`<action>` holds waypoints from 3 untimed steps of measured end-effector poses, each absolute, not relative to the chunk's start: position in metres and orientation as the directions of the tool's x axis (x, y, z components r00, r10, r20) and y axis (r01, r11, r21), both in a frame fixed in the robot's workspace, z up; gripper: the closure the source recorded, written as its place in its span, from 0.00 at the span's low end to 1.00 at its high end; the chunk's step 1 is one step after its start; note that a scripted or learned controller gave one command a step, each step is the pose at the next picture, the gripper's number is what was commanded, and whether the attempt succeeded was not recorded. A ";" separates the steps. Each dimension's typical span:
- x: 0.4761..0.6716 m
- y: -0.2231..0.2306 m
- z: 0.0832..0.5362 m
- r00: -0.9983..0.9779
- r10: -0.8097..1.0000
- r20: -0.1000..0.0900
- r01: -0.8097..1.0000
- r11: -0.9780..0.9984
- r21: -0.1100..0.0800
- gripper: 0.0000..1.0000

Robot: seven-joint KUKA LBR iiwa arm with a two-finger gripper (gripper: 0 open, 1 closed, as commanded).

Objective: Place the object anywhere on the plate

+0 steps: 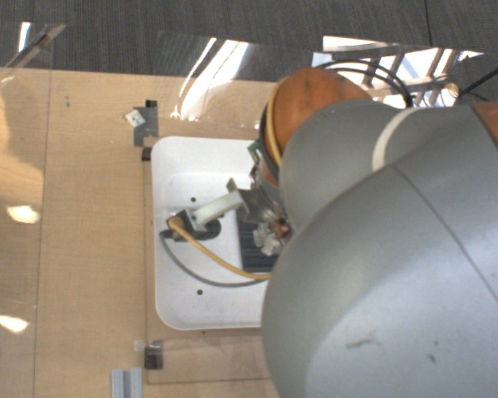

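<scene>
Overhead slant view. At left you have the pale wood surface (pixel 66 222). A small white tag (pixel 134 118) sits by a black clip (pixel 149 110) at the bin's far-left corner; any writing on it is too small to read. Centre-left is a shallow white bin (pixel 173 301) w/ rounded corners. In its right part lies a dark ribbed slab (pixel 251 254), approx. rectangular, partly hidden by the arm. You can't tell if this is the task's object or the plate. The pincer (pixel 268 237) hangs at the slab's right end, contact unclear. Whether it's spread or pressed together you can't tell. The grey arm (pixel 398 264), w/ orange band (pixel 315 98) up top, looms at right over the bin's right edge.
</scene>
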State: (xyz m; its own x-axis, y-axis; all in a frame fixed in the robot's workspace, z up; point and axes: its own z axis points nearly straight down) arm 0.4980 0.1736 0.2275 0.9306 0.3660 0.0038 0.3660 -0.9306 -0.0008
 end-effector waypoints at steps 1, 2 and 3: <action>0.553 0.198 0.234 0.871 0.490 0.000 0.490 -0.871 0.001 1.00; 0.553 0.198 0.234 0.871 0.491 0.001 0.491 -0.871 0.001 0.00; 0.604 0.190 0.230 0.637 0.771 -0.001 0.771 -0.637 0.000 0.00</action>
State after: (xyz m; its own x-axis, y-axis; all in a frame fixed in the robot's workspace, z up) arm 0.6037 0.1897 0.2304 0.6367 0.7711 -0.0005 0.7711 -0.6367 0.0002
